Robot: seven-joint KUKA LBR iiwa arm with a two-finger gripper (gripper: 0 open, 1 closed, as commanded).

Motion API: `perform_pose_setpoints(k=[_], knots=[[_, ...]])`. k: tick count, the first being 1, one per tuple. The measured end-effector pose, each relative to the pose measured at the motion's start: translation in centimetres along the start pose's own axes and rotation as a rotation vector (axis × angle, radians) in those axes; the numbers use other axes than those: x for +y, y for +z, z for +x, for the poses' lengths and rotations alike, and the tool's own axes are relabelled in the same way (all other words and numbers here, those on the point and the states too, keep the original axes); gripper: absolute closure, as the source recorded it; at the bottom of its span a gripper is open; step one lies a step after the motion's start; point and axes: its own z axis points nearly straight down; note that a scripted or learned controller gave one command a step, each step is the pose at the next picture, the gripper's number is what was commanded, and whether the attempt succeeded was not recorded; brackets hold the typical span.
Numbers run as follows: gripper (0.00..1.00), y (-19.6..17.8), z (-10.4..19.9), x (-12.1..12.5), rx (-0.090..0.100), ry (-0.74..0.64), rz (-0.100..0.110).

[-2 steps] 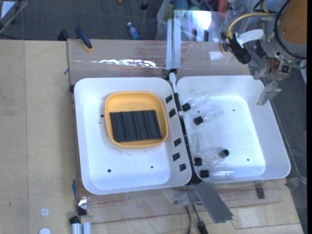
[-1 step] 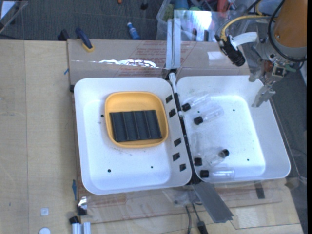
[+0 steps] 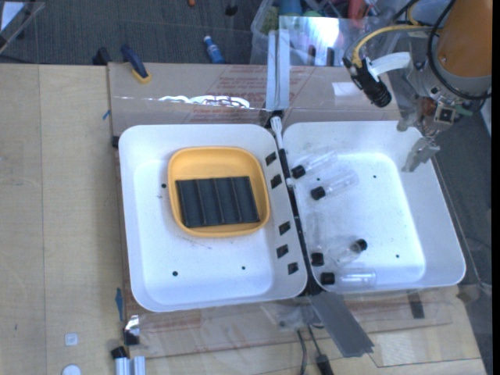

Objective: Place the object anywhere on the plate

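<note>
A yellow plate [image 3: 219, 160] sits in the left bin [image 3: 148, 241], slightly back of its middle. On the plate lies a dark grey ridged rectangular block [image 3: 217, 201], flat and covering most of the plate's floor. My gripper [image 3: 418, 143] hangs over the back right corner of the right bin [image 3: 414, 225], far from the plate and apart from the objects below it. Grey arm links and the orange band [image 3: 469, 30] rise above it at the top right.
Several clear vials with black caps lie in the right bin: two near its back left [image 3: 332, 184], one at mid front [image 3: 350, 248], one along the front wall [image 3: 348, 276]. Black clips [image 3: 283, 229] line the divider between the bins. Clutter lies behind the bench.
</note>
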Motion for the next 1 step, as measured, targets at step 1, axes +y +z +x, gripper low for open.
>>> perform_pose_setpoints(k=[1], knots=[[0.0,0.03,-0.08,-0.28,0.001,0.002,0.0]])
